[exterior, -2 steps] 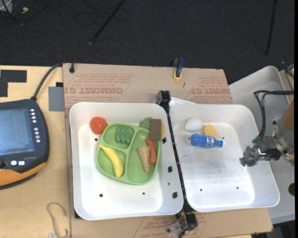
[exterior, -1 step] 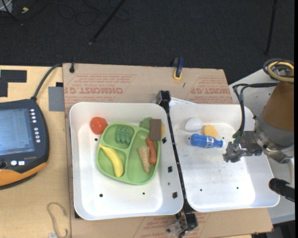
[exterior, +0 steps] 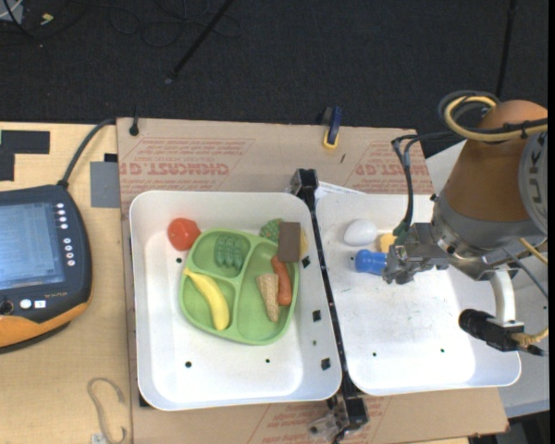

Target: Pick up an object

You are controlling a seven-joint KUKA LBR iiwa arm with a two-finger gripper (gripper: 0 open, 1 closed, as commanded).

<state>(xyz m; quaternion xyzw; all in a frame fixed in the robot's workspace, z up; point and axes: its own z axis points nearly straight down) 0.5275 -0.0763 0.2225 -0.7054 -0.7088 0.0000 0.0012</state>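
Your gripper [exterior: 400,268] is down low in the right bin [exterior: 425,359], near its upper left part, and honestly I can't tell from this angle whether it's open or closed, the wrist hides too much.

The closest thing to grab is the blue object [exterior: 371,263]: it lies just to the gripper's left, touching it or nearly so. Right behind it sit a white egg-shaped piece [exterior: 359,232] and a small yellow bit [exterior: 386,241], all bunched together.

So if blue is your target, line up over its middle and come straight down, otherwise I'd guess you'll just shove it toward the bin wall or clip the yellow bit. Close only once it's clearly between the fingers.

The green tray [exterior: 245,326] of toy food in the left bin [exterior: 157,340] is well apart, so ignore it.
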